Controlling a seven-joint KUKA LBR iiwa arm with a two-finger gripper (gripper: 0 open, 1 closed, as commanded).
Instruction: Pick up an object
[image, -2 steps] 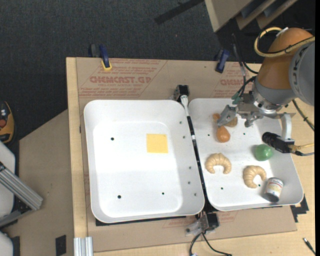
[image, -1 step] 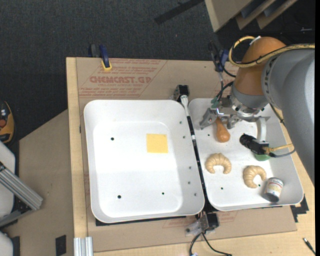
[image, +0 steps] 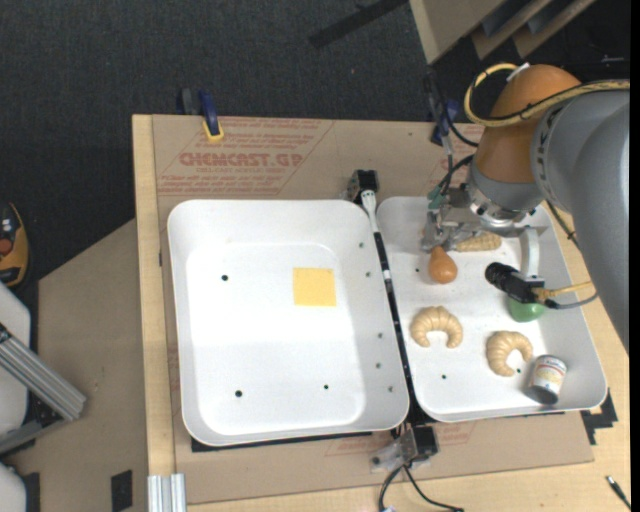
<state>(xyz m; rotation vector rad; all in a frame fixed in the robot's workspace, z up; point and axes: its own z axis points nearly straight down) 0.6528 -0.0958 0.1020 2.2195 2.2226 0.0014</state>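
Observation:
My gripper (image: 447, 236) hangs over the back of the right bin (image: 460, 395), under the grey wrist with its orange band. Directly below and in front of it lies a small orange-brown pear-shaped object (image: 441, 266), touching or almost touching the gripper's tip. A pale beige piece (image: 482, 241) peeks out from under the wrist just to the right. Two tan croissants (image: 436, 326) (image: 507, 351) lie nearer the front of the same bin. A small jar (image: 547, 376) with a white label rests at the front right, and a green object (image: 529, 309) lies by the right wall.
The left bin (image: 200, 330) holds a flat yellow square (image: 314, 287) near its middle. A black divider rail (image: 385, 290) runs between the two bins. The arm's bulk covers the right bin's back right corner.

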